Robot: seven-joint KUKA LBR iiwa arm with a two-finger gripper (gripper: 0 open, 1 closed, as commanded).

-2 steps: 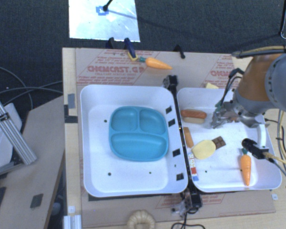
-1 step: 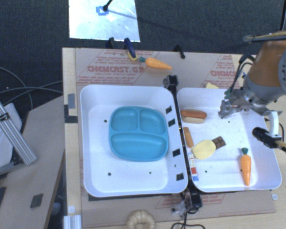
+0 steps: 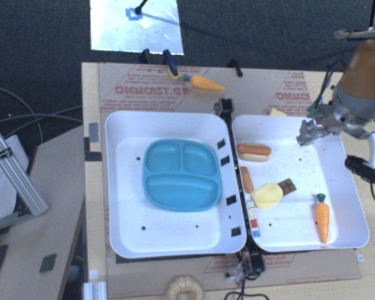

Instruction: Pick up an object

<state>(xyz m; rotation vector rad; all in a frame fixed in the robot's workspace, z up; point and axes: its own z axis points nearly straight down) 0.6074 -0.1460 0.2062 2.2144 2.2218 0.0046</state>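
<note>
The arm enters from the right of the frame, and its gripper (image 3: 307,133) hangs over the upper right part of the right bin (image 3: 356,227). No object sits between its fingers. Whether the fingers are apart or together cannot be told — the tool is small and blurred here.

The candidates for pickup lie in the right bin, spread out and mostly apart, which leaves room for a descent. A hot dog (image 3: 254,150) lies left of the gripper. A yellow lump (image 3: 267,195) touches a small brown block (image 3: 287,186) near the bin's centre. A carrot (image 3: 322,220) lies at lower right, and a thin orange stick (image 3: 246,180) rests beside the divider.

The left bin (image 3: 122,236) holds a blue divided plate (image 3: 180,174). A second carrot (image 3: 203,83) lies outside the bins, at upper centre.

A pale object (image 3: 277,112) at the right bin's top rim is partly cut off — its identity is unclear.
</note>
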